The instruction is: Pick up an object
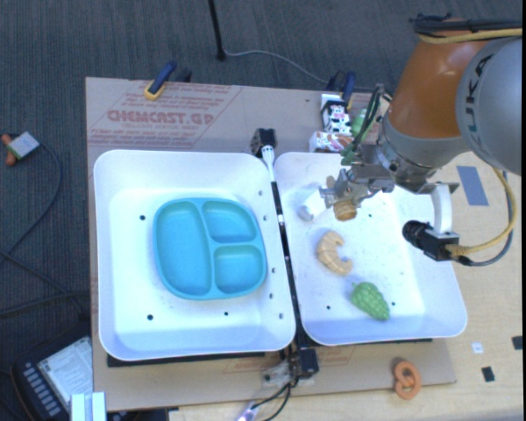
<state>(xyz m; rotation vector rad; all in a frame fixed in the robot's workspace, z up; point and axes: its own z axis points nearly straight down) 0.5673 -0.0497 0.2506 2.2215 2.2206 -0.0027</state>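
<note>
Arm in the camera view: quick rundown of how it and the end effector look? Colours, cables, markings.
The arm is a thick, rounded grey body with a broad orange band above the wrist and dark lettering partly visible on the grey shell. Green wires run down by the wrist. The end effector is a small grey metal assembly. A yellow cable loops to a black fitting beside a white bracket.

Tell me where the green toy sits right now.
The green toy lies in the right bin, near its front edge, just below and right of the tan croissant.
</note>
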